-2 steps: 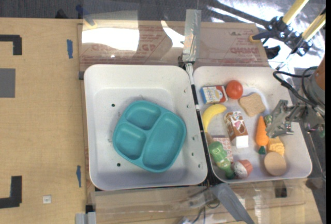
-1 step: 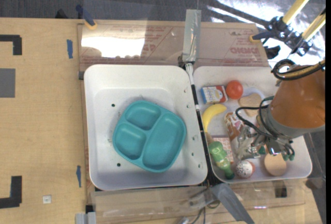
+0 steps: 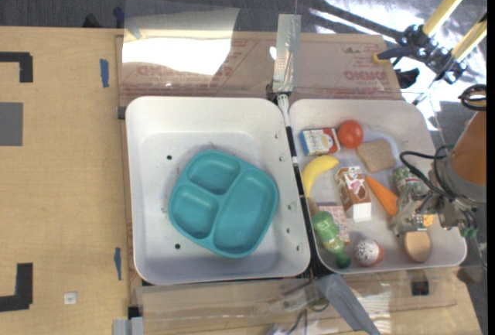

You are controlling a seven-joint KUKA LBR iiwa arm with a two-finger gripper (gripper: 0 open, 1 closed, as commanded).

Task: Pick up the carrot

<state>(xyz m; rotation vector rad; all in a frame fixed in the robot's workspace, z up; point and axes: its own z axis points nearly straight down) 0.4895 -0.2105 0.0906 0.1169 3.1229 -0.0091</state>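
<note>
lay slantwise in the right bin (image 3: 402, 115), the carrot (image 3: 381, 195): just right of the milk carton (image 3: 352, 192), below the bread (image 3: 377, 155), left of the can (image 3: 405, 181). hovered just right of the carrot's lower end, near the egg (image 3: 417, 246), the gripper (image 3: 421, 211); could not tell how far open, nothing plainly between the tips. judged a light, stiff plastic toy, smooth and apt to slip or roll. best taken across the thick middle, squarely over the long axis, clear of carton and can.
</note>
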